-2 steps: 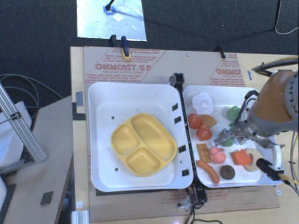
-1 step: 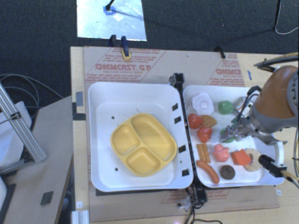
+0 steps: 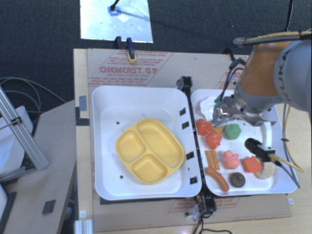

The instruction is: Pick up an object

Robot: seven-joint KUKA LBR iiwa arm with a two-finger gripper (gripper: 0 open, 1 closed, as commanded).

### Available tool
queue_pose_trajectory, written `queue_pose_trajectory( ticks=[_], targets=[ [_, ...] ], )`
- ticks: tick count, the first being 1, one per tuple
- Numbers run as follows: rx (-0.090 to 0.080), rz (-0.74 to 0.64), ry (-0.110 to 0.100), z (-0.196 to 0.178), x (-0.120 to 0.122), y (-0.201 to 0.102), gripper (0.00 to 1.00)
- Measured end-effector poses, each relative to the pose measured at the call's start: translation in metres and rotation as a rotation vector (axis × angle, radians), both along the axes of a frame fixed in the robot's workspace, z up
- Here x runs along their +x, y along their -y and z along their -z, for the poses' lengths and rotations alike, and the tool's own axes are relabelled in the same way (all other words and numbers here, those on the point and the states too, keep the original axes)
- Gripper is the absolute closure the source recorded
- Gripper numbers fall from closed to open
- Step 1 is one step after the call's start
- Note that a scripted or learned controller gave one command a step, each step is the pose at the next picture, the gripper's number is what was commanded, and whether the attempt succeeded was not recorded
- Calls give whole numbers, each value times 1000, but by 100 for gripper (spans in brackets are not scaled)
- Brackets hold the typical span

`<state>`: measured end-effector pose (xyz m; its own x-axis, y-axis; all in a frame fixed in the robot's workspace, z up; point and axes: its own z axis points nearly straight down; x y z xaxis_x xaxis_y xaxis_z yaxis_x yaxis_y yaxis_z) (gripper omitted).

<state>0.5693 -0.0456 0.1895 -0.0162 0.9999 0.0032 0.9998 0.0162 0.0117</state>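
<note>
My gripper (image 3: 220, 114) hangs low over the back of the right bin (image 3: 280, 188), under the grey and orange arm. Just in front of it lie two red tomato-like pieces (image 3: 204, 126) (image 3: 213, 140) and a green piece (image 3: 232, 130). Further forward in the same bin are an orange cracker (image 3: 212, 158), a pink piece (image 3: 230, 159), a sausage (image 3: 217, 179), a brown donut (image 3: 237, 179), an orange-red block (image 3: 251, 165) and a beige piece (image 3: 266, 172). Nothing is visibly held.
The left bin (image 3: 105, 106) holds a yellow divided plate (image 3: 149, 150). A black hinge strip (image 3: 190, 130) runs between the two bins. A shiny sheet (image 3: 116, 12) lies on the floor behind the bench.
</note>
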Motion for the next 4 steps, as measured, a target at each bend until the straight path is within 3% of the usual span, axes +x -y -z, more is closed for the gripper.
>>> queue_pose_trajectory(
  ticks=[1,2,3,4],
  targets=[
    [-3,14,-10,5,-3,8,0],
    [-8,18,-2,11,76,86,0],
    [-5,16,-9,108,97,115,0],
    [-7,10,-6,93,98,113,100]
  ],
)
